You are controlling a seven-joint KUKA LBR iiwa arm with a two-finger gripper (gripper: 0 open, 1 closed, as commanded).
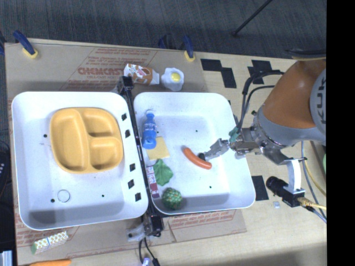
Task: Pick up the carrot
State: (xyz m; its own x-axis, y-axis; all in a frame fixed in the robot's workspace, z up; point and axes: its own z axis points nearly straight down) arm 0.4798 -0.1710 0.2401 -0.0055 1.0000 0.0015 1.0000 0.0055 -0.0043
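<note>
While my arm point(294, 110) reaches in over the right wall of the right bin point(222, 101), my gripper point(211, 152) sits low just beside the right end of the carrot point(196, 158), and I cannot tell whether it is spread or closed, nor whether it touches the carrot. That carrot lies on the bin floor a little right of the middle, its long axis running at a slant from upper left to lower right, the lower right end pointing toward the bin's near right corner. Bare white floor lies open above it toward the far wall and below it toward the near wall. Along the left wall things crowd together: a blue bottle point(149, 131) upright in the picture, a yellow slice point(160, 148) just below it, a green leaf point(163, 172), then a green ball point(172, 198) by the near left corner. All of them lie apart from the carrot. In the left bin point(33, 198) rests a yellow divided tray point(86, 139).
</note>
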